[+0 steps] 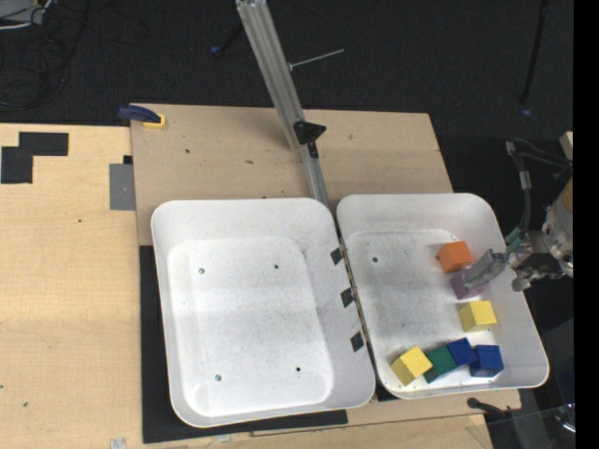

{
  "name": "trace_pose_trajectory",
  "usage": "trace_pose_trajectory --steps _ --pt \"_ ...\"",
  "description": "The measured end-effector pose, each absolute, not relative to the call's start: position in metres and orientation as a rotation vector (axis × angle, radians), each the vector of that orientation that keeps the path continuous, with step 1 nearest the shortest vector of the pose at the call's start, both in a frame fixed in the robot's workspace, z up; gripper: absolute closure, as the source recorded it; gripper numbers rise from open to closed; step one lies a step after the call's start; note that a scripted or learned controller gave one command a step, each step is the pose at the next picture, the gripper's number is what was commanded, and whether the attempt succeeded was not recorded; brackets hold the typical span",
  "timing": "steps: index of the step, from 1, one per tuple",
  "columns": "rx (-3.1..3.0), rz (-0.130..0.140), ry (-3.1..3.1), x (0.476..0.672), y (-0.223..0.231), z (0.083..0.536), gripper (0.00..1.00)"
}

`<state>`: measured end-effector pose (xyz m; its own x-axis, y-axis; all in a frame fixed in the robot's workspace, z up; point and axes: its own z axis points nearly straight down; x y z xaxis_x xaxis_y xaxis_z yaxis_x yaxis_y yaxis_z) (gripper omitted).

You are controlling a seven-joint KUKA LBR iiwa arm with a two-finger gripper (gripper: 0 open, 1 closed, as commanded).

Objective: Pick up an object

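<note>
Currently the gripper (487, 267) sits low at the right bin's (412, 215) right edge, tips just beside the orange block (454, 254) and over the purple block (465, 285). Can't tell how far it's open or whether it has anything. Yellow block (477, 314) just below it. Near the bin's front-right corner: another yellow block (410, 364), green block (438, 363), two blue blocks (474, 355).

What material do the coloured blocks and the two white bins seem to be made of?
Orange block and yellow block: probably painted wood or foam; flat faces, matte even colour. Bins: likely moulded plastic; smooth, rounded rims, slight sheen.
</note>
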<state>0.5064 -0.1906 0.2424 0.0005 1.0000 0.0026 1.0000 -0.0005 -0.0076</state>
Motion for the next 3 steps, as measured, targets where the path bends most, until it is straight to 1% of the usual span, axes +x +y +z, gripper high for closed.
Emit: trace_pose_trajectory --steps 1,2,3 --pt "-2.216 0.006 -2.214 0.511 -0.184 0.182 0.00" --pt "-2.219 0.005 -2.212 0.519 -0.177 0.130 0.00" --pt "-2.227 0.004 -2.209 0.519 -0.180 0.143 1.00"
